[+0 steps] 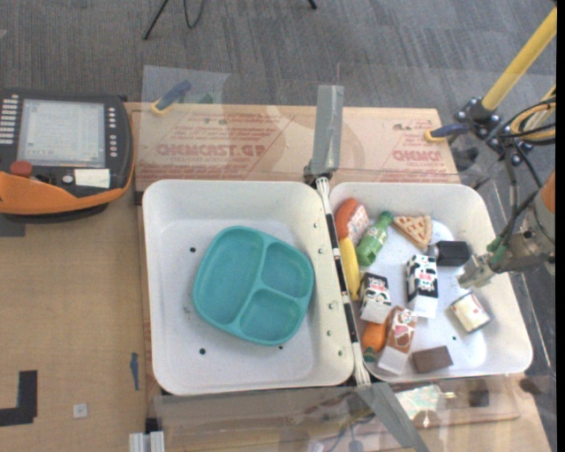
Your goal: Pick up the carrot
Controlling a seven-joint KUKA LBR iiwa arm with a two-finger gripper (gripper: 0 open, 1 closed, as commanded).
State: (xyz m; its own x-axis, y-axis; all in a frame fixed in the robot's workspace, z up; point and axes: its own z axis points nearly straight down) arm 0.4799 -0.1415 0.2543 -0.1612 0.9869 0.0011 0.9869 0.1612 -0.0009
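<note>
1. Orange carrot (373,336) lies at 7 o'clock in the right bin (508,349), touching a carton (402,330).
2. Probably light, stiff, smooth plastic; you grip across its middle.
3. Gripper (473,272) hangs at 3 o'clock; fingers' state I cannot tell.

I see grey carpet floor (265,44) across the top, with dark tripod legs (172,13) standing on it. Brown cardboard-covered bench (62,309) fills the left and bottom. A clear plastic sheet with red lettering (229,146) lies behind the bins. A teach pendant (62,150), grey screen and orange base, rests at the bench's left. A yellow pole (525,57) slants top right. Light is even and soft.
</note>
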